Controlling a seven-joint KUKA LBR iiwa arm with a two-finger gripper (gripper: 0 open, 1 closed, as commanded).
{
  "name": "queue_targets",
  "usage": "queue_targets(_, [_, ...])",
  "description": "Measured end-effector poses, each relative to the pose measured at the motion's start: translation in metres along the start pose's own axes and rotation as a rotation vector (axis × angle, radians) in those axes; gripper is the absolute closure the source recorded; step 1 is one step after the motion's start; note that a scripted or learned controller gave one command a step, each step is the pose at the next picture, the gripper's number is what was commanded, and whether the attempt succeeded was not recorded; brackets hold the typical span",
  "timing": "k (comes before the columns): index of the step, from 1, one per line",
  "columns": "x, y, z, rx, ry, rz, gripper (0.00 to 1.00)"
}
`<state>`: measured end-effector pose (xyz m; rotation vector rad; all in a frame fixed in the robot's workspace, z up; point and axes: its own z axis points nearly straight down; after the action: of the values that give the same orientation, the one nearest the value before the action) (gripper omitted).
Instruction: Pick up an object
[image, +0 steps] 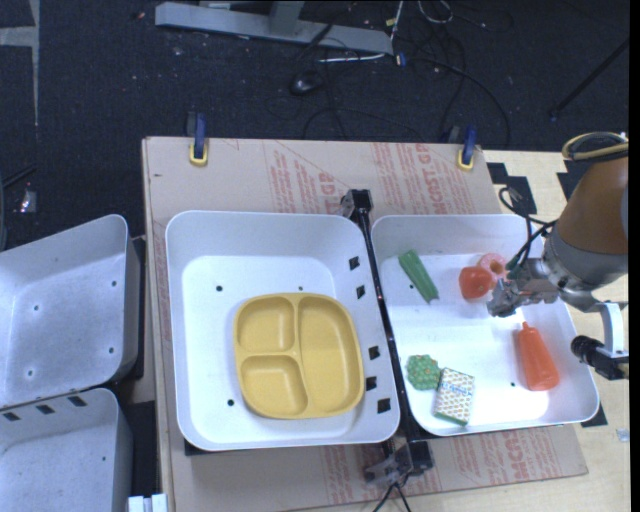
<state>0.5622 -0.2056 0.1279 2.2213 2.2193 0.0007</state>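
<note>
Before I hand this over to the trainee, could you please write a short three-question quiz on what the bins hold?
1. True or false: the yellow tray lies in the left bin.
2. Which item lies nearest the gripper? A) green stick B) red ball C) patterned box
3. Fill in: the green lump sits beside the ____ in the right bin.

Key
1. True.
2. B; the ball lies just left of the gripper, while the orange bottle lies farther below it.
3. Patterned box.
</note>
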Motion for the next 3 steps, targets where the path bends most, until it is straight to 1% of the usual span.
queue_targets(1, [-0.008,0.003,-0.061,-0.005,-0.003,-0.002,1.0])
queue_targets(2, [-0.008,0.005,-0.115,-0.006,-0.002,-0.004,1.0])
queue_targets(3, [0.035,-0.008,-0.114,0.002,0.002,-0.007,1.0])
